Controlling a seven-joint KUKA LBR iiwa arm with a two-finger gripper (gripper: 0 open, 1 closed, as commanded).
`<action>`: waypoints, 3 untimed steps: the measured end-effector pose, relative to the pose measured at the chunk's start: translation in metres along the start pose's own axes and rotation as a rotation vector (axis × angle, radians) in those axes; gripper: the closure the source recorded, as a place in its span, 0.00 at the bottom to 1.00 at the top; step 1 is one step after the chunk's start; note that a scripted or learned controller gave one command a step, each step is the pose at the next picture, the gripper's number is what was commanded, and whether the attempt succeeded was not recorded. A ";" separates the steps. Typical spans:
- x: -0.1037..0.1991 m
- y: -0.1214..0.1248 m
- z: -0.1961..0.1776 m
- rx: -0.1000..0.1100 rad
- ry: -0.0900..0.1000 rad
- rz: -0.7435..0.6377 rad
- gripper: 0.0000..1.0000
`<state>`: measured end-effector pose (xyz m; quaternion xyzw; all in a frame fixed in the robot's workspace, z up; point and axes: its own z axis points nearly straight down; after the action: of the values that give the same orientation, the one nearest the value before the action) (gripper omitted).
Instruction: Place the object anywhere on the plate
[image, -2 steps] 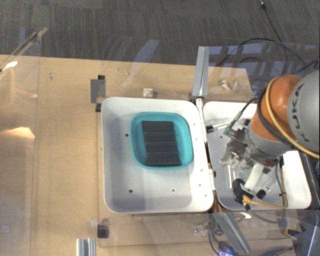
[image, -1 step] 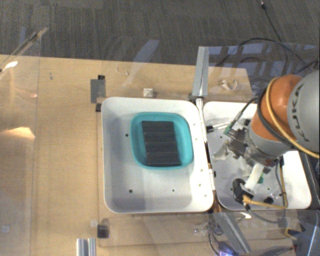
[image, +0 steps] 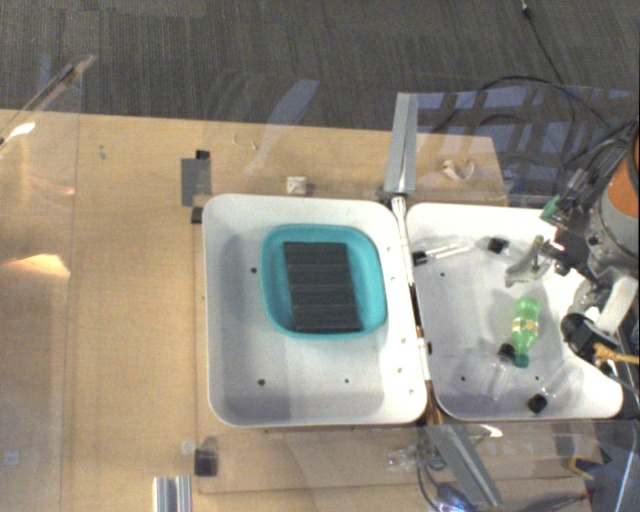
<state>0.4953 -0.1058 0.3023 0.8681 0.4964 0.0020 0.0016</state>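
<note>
A teal plate (image: 372, 290) lies in the left bin (image: 235, 350). A dark grey ridged block (image: 322, 287) rests flat on the plate, near its middle. My gripper (image: 532, 264) hangs over the right bin (image: 590, 400), at its upper right, well away from the plate. It stands just above a small green bottle (image: 524, 328) with a dark cap, which lies on the bin floor. Nothing shows in the gripper's grasp.
The right bin also holds a clear pen with a black tip (image: 440, 253), a small black cap (image: 495, 244), a clear bottle (image: 490, 375) and another black piece (image: 537, 403). A grey metal post (image: 402, 145) stands behind the gap between the bins.
</note>
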 end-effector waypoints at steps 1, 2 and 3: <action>-0.028 0.075 0.043 0.003 -0.003 0.080 0.00; -0.026 0.076 0.052 0.003 -0.002 0.118 0.00; -0.025 0.077 0.060 0.003 -0.002 0.157 0.00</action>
<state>0.5496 -0.1661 0.2428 0.9043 0.4269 0.0006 0.0006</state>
